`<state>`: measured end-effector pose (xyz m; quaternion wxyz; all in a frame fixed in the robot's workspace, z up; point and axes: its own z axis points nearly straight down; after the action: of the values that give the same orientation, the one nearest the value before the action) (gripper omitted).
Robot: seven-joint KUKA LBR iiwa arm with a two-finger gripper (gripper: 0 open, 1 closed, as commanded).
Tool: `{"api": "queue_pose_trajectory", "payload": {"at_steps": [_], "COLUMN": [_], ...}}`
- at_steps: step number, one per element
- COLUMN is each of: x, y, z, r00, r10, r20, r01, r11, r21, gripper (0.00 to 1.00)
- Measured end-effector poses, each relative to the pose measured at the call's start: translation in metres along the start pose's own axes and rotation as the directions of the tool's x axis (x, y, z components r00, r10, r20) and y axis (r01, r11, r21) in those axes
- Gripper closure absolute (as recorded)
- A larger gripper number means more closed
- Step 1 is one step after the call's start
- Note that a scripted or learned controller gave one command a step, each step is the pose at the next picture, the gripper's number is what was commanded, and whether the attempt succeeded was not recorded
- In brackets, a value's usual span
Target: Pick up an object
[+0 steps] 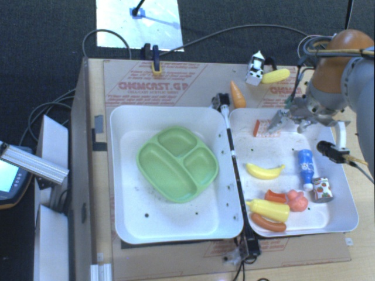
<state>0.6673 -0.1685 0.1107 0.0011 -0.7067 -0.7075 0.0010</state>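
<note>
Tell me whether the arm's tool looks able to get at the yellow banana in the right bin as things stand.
Probably yes. The banana lies alone on bare bin floor, apart from the blue bottle, with nothing over it, and the tool hangs above the same bin.

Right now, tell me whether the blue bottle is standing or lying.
Lying. The blue bottle shows its full length flat on the right bin's floor, white cap toward the near end.

grey arm [343, 78] reaches in from right, orange band up top; hand [291, 119] angled down-left.
</note>
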Motion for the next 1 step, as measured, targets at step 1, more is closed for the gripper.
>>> {"api": "queue_pose_trajectory", "payload": {"at_steps": [1], "x": [-0.0242], "y": [-0.0409], "z": [0.0264], "r00": [1.0], "r10": [0.0], "r20": [0.001], "r01": [0.0], "r11": [1.0], "r21": [-0.004], "gripper": [0.0]}}
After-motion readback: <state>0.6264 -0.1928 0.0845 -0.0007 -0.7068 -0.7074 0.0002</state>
